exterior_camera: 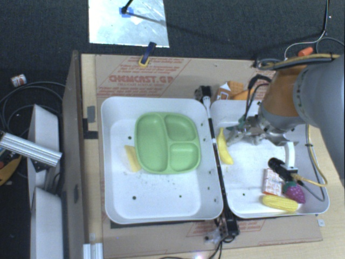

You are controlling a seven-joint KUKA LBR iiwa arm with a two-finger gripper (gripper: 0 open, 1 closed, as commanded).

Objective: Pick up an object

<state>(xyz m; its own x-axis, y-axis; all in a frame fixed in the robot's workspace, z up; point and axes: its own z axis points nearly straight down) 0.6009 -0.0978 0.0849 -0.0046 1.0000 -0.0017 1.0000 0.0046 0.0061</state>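
Yellow banana (223, 149), upright-ish along rt bin's left wall.

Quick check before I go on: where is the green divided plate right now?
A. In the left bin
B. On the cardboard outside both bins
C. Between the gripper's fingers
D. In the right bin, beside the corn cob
A. The green divided plate lies flat inside the left bin, with a pale yellow piece at its left edge; the corn cob lies in the right bin.
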